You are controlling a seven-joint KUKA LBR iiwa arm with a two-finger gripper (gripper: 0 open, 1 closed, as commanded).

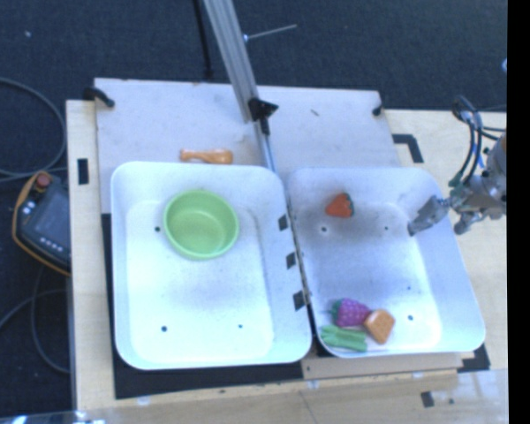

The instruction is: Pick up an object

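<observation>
1. Nearest you, in the right bin's (pixel 442 263) front corner, three small toys sit bunched together: a green piece (pixel 343 337), a purple one (pixel 350 311) and an orange one (pixel 380 325), touching or nearly so. A grab here could go wrong because the fingers may close on two at once or wedge against the bin wall just beside them.

2. Further back in the same bin lies a small red-orange toy (pixel 339 205), possibly a strawberry, though it is too small for you to be sure. It sits alone on bare floor, well apart from the others, so I judge it the easiest pick and the likely target.

3. The gripper (pixel 442 215) hangs at the bin's right rim, level with that toy but well to its side. One grey finger (pixel 424 216) points inward; the pincer looks spread and holds nothing. If it comes down from here it could strike the rim or close on air.

4. The toy looks rounded and smooth, so an off-centre pinch may squirt it sideways.

5. In the left bin (pixel 141 263), a green bowl (pixel 201 224) rests toward the back; its wide rim looks hard to pinch.

6. Farthest off, an orange object (pixel 207 156) lies on the board behind the bins, outside easy reach.
</observation>
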